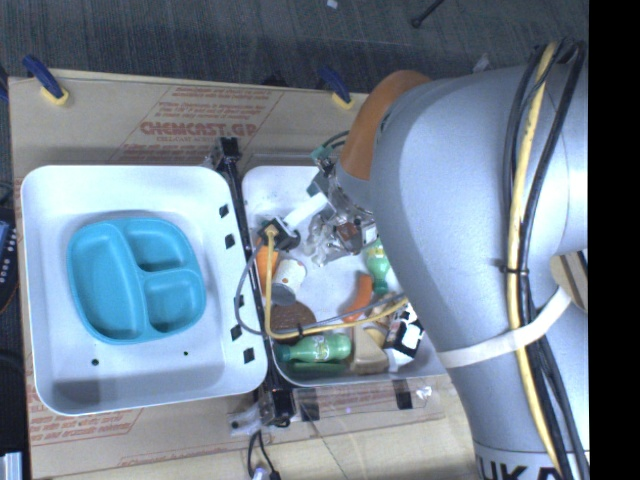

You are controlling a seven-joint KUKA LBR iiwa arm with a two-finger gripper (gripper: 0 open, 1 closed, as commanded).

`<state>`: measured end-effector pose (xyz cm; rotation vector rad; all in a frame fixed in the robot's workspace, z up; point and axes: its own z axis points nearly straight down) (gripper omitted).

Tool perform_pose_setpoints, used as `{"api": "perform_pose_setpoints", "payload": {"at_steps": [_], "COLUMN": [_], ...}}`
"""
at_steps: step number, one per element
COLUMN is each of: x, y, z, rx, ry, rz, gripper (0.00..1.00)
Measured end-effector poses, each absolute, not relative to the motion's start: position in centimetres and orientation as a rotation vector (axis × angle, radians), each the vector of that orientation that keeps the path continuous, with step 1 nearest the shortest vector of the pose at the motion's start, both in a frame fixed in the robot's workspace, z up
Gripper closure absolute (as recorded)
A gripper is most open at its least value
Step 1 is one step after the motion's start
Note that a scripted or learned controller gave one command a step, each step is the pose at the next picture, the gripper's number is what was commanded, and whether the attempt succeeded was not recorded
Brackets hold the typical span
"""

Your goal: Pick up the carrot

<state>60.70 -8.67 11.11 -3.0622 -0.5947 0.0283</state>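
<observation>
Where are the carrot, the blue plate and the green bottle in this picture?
carrot (264,264): camera view, on its orange body, at the right bin's left wall.
blue plate (96,268): camera view, on its large compartment, left bin.
green bottle (318,349): camera view, on its middle, right bin's near side.

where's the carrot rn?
Camera view: the carrot lies in the right bin, against its left wall, left of the gripper.
</observation>
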Motion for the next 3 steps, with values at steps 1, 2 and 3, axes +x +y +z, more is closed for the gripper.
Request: {"api": "perform_pose_setpoints", "payload": {"at_steps": [1,2,3], "x": [60.7,47.6,53.8], "y": [-8.6,-3.3,-3.8], "z": [11.1,19.2,20.7], "rx": [-3.061,-3.114,-3.107], "ry": [-0.598,-0.354,-0.436], "rz": [0.03,0.016,0.011], "gripper": [0.0,0.0,0.0]}}
